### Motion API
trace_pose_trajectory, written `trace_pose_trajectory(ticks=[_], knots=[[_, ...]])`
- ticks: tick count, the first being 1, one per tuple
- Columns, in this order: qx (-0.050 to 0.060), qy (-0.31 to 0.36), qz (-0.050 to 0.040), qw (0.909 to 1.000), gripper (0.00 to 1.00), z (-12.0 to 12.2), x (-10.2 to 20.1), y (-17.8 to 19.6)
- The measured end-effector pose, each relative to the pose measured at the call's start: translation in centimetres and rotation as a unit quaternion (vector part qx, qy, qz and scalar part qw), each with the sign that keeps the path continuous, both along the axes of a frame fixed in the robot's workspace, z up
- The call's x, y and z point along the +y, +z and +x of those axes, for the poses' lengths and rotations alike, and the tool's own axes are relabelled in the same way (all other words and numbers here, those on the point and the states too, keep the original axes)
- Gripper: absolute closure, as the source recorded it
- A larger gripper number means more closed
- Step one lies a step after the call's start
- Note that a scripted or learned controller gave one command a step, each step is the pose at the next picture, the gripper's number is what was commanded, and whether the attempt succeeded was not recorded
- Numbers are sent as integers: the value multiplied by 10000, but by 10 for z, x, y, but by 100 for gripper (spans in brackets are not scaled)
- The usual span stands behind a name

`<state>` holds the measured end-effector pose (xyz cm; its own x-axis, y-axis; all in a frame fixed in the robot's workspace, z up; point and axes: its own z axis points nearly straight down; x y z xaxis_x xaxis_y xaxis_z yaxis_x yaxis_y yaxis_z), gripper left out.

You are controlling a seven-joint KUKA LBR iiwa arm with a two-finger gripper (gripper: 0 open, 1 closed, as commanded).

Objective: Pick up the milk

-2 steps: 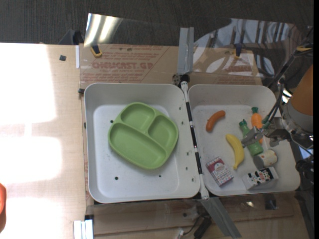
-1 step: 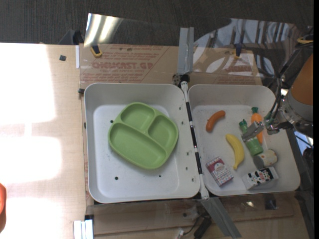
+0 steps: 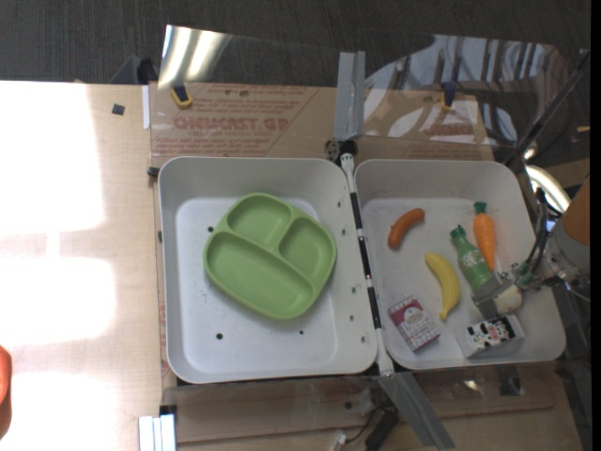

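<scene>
The milk [image 3: 491,334] is a small white carton with black cow patches, lying on its side in the front right corner of the right bin [image 3: 427,188]. My gripper [image 3: 500,295] reaches in from the right edge. It hangs low just behind the milk, beside the base of a green bottle [image 3: 470,257]. In this view a narrow gap separates the gripper's tip from the carton, and nothing is seen held.
The right bin also holds a pink carton [image 3: 413,322], a banana [image 3: 445,283], a carrot [image 3: 485,236] and a sausage [image 3: 405,226]. A green divided plate [image 3: 270,255] lies in the left bin [image 3: 188,336]. Cardboard sheets stand behind both bins.
</scene>
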<state>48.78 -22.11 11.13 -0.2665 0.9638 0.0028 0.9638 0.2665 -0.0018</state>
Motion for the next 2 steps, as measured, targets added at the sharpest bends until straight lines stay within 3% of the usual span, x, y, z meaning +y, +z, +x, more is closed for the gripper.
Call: trace_pose_trajectory(ticks=[1, 2], knots=[[-76, 211, -6, 9997, 0, -4, 2, -14], [-31, 399, 9, 9992, 0, 14, 3, -19]])
